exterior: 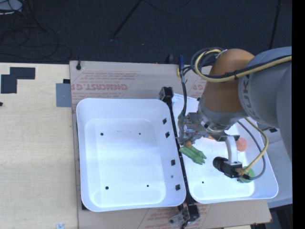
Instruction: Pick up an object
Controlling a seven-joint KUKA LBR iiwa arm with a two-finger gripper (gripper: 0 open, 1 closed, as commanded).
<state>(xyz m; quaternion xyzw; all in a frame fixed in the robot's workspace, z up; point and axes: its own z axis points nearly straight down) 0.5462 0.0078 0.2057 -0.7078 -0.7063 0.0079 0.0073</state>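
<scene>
Arm (pixel 267 85): grey casing, orange band (pixel 228 80), yellow and black cables (pixel 209 61) looped at wrist.

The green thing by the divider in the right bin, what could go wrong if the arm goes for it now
The green object lies hard against the right bin's left wall, so one finger may strike the rim instead of sliding beside it. The gripper sits over the object's upper end, not its middle, so a grasp could pinch a tip and slip. The orange piece is far off, unlikely to interfere.
</scene>
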